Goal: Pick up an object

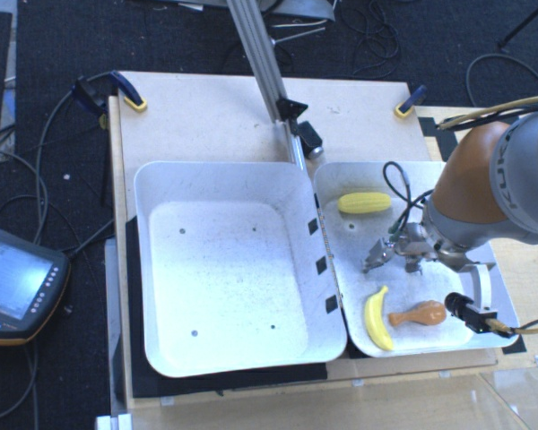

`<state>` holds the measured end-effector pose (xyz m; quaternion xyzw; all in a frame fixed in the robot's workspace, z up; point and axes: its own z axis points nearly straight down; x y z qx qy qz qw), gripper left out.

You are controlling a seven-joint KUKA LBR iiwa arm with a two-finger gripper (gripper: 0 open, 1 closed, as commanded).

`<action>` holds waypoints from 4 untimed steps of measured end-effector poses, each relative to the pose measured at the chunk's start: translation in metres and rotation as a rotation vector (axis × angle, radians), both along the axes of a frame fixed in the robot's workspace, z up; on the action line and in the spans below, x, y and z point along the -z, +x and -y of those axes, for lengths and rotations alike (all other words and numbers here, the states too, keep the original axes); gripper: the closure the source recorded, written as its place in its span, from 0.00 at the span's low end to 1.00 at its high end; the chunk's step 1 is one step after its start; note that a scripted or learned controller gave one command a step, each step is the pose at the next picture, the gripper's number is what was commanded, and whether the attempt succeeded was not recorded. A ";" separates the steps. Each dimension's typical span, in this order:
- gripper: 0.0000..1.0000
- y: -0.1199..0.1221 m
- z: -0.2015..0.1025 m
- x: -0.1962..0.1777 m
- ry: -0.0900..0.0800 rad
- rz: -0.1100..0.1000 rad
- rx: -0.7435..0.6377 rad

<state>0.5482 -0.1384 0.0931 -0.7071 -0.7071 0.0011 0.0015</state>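
Observation:
In the right bin (341, 240), a yellow corn cob (365, 203) lies near the back. A yellow banana (377, 319) lies near the front edge, with an orange drumstick-shaped toy (419, 314) just to its right. My gripper (395, 260) hangs low over the middle of this bin, between the corn and the banana. It is open, its fingers are spread apart, and nothing is between them. The grey and orange arm (484, 186) covers the bin's right side.
The left bin (148, 240) sits beside the right one, sharing a raised divider (323, 249). A slanted aluminium post (264, 61) rises from the back of the bench. A black cable (399, 186) loops near the wrist. A teach pendant (18, 285) lies off the bench at left.

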 end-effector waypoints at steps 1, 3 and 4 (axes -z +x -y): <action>1.00 0.001 0.000 -0.013 0.000 0.004 0.000; 1.00 -0.002 -0.002 -0.114 -0.001 0.007 -0.001; 1.00 0.002 -0.009 -0.160 -0.001 0.007 -0.001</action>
